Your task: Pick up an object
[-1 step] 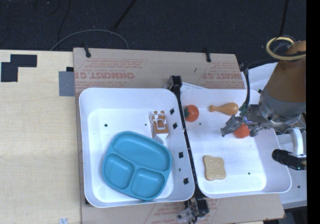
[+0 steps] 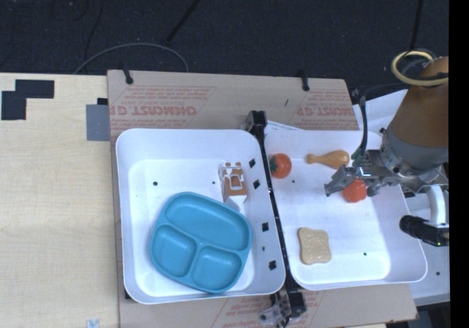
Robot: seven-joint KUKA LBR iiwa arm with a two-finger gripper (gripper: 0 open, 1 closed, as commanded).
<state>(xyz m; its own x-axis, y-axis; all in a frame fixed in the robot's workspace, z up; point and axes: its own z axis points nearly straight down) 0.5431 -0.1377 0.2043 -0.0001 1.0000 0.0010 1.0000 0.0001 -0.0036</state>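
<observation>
While the arm (image 2: 418, 121) reaches in from the right, its gripper (image 2: 353, 181) is seen low in the right bin (image 2: 381, 264), closed around a small red-orange object (image 2: 355, 191) that shows between the dark fingers. Whether the object is lifted clear of the bin floor or merely pressed against it cannot be told from this slanted view, so the grasp is judged likely but unproven.

3 other items are spread in the same bin: a red tomato-like ball (image 2: 280, 165) near the divider, a tan drumstick-shaped piece (image 2: 330, 158) just beside the gripper on its far side, and a beige slice of toy bread (image 2: 314, 245) nearer the front edge. That spacing seems to be why the gripper could be brought down on 1 item without crowding, though the drumstick is close enough to be nudged on the way up.

1 blue divided plate (image 2: 199, 242) and a small orange-and-white block (image 2: 234, 180) lie in the left bin (image 2: 139, 165), well apart from the work.
</observation>
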